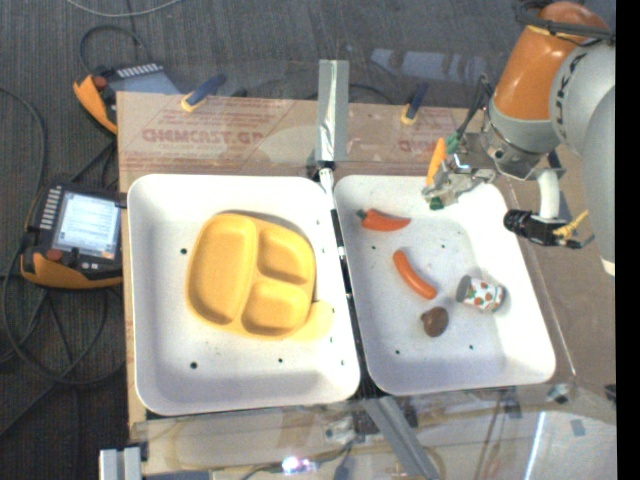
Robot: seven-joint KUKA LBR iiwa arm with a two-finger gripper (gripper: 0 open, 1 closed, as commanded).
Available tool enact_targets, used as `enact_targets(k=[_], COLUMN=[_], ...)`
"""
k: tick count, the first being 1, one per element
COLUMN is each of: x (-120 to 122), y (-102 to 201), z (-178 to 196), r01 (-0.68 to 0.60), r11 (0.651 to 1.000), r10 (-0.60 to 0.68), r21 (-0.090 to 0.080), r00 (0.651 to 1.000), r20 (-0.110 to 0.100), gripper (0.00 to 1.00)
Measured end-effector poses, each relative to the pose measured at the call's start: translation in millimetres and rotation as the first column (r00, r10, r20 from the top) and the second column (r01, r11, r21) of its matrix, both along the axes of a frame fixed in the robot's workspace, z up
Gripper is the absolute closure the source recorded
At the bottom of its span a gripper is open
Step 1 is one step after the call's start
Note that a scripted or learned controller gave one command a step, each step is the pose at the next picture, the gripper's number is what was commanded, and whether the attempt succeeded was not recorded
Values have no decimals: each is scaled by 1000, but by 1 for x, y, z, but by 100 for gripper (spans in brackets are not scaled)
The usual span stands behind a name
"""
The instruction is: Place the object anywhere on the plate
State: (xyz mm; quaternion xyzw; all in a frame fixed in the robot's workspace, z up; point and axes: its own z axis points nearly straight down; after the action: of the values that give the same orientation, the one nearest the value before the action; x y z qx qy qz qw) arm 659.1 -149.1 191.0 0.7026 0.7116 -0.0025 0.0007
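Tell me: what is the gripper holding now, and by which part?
The gripper seems to hold a small orange, carrot-like piece by its lower end, above the right bin's far edge; it is too small to be sure.

The yellow plate [255, 274] is lying in the left bin [160, 368], its three compartments facing up. Taking that plate as the landmark, everything else is sitting to its right, in the right bin [520, 363]. A red chili pepper [384, 220] is lying nearest the plate, toward the far side. An orange sausage [414, 273] is resting slantwise beyond it. A brown lump [434, 320] and a small patterned cup [481, 293] are lying farther right, just beside each other. The gripper [437, 197] is hovering over the right bin's far edge, well apart from the plate, with an orange carrot-like piece [437, 158] showing against it.
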Motion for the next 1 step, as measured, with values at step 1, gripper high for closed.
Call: enact_targets(k=[1], x=[-55], y=[62], z=[42], r01=[-160], r11=[987], r10=[160], r21=[4], r00=[987], r20=[0], gripper=[100])
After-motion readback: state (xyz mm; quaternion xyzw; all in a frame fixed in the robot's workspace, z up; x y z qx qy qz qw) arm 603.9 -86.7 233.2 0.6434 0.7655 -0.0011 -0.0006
